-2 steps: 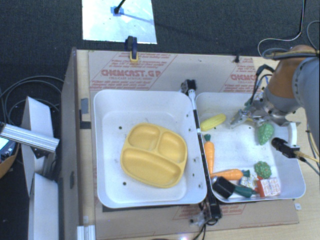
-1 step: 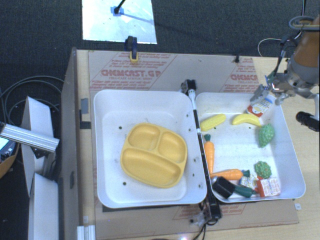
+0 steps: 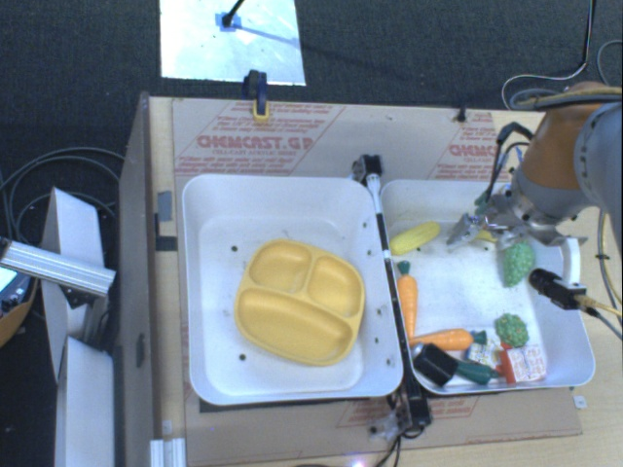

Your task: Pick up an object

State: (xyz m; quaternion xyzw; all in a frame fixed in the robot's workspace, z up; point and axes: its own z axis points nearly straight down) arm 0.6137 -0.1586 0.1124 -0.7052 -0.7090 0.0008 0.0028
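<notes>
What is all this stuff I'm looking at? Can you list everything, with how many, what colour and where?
bins: two, white, side by side on the bench
divided plate: one, yellow, in the left bin
corn: one, yellow, top left of the right bin
carrots: two, orange, one along the right bin's left wall, one lying near its front
green vegetables: two, one pale green near the right bin's right side, one darker below it
small items: several, black, green, red and white, crowded in the right bin's front; too small to name
board: one, brown with red print, under the bins
arm: one, grey and orange, reaching in from the right
gripper: one, above the right bin's top
</notes>
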